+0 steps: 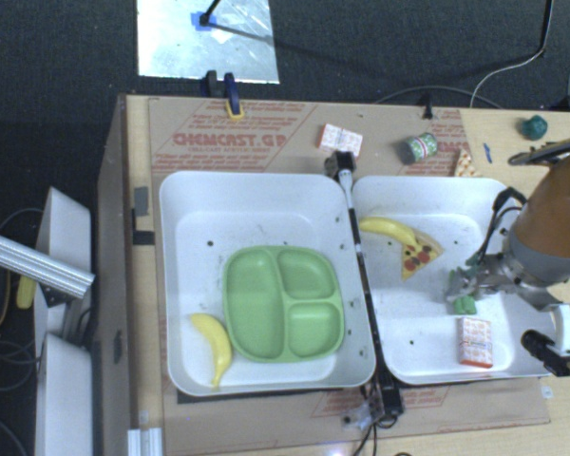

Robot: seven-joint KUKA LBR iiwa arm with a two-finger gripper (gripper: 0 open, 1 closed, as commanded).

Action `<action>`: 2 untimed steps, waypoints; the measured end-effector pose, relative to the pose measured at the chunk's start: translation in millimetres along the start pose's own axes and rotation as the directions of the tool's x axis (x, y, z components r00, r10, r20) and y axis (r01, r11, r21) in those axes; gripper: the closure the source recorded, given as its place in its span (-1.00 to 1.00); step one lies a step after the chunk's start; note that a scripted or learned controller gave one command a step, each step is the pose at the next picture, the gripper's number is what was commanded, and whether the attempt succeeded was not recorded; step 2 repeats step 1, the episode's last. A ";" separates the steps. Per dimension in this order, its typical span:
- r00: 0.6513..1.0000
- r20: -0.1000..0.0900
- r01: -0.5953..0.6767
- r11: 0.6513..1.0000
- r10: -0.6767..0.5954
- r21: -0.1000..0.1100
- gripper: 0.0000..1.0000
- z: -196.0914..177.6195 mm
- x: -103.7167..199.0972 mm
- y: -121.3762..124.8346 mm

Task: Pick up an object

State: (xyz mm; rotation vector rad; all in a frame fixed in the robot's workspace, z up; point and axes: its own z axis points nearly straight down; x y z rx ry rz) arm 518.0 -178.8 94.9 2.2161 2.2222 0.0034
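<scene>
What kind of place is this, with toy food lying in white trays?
Probably a robotics lab test bench, not a kitchen. A robot arm reaches over two white bins holding toy food, such as a pizza slice and a banana; cables trail across the dark floor.

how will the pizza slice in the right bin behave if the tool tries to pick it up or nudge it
The pizza slice lies flat on the right bin floor, so it probably slides rather than rolls. Its low, thin profile likely gives fingers little edge to grip. One corner touches the banana, so a nudge may shift that too.
</scene>
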 end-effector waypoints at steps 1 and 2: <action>1.000 -0.001 0.001 1.000 -0.001 0.000 1.00 -115.7 83.0 -7.0; 1.000 -0.001 0.001 1.000 -0.001 0.000 1.00 -115.7 83.0 -7.0</action>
